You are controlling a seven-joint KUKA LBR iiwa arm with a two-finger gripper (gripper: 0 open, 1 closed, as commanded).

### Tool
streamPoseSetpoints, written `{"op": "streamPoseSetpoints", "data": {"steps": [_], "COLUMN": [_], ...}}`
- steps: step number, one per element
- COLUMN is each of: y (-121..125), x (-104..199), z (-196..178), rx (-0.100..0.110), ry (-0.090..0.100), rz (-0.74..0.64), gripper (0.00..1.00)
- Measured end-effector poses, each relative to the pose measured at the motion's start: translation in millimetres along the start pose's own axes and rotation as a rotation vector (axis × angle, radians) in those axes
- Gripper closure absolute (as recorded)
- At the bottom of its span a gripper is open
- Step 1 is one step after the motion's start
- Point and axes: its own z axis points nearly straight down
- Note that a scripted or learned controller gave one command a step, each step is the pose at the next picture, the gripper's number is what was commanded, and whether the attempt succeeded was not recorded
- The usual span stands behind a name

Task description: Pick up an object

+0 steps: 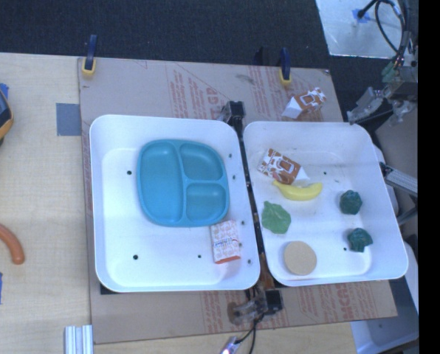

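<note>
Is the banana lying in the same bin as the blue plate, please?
No, the banana lies in the right bin, while the blue plate sits in the left bin.

The bench is viewed from above at a slant by one fixed camera. Both white bins, left bin (105, 198) and right bin (382, 198), are taken in whole; the far background is perhaps floor.

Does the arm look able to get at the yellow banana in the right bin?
Probably yes: the yellow banana lies uncovered on the right white bin, on the arm's side, though an orange-and-white packet touches its upper edge.
</note>
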Motion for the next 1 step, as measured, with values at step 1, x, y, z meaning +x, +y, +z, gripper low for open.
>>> {"op": "streamPoseSetpoints", "data": {"steps": [1], "y": [8.5], "x": [-0.2], "z": [58.9], "rx": [0.000], "ry": [0.001], "rz": [-0.003], "gripper": [0.00]}}
